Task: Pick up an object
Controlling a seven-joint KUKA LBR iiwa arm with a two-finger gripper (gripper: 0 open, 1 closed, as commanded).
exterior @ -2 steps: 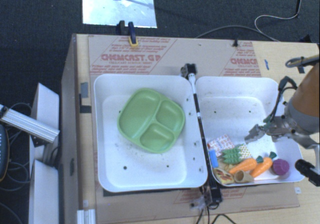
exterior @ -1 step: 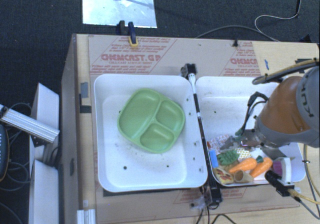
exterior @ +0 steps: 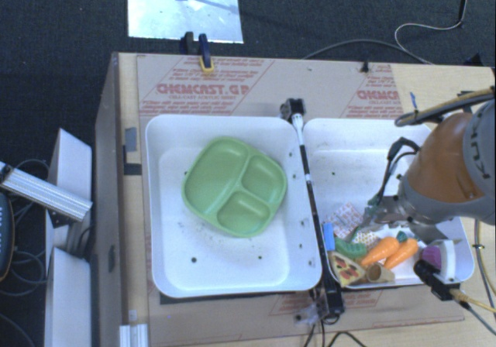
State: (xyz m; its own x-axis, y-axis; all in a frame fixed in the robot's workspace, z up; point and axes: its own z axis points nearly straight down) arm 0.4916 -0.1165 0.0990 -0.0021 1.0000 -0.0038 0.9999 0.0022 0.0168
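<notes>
Camera view: gripper (exterior: 377, 214) sat low in the right bin (exterior: 349, 156) just above the carrot (exterior: 390, 251), pizza slice (exterior: 349, 268) and other toys crowded in the near corner; finger state couldn't be told. Risk as judged: the tight clutter could make it clip two items, or close on nothing.

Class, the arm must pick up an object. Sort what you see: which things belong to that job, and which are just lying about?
Belonging to the job:
gripper
carrots
pizza slice
purple item

Lying about:
green tray
left bin
clamp
</notes>
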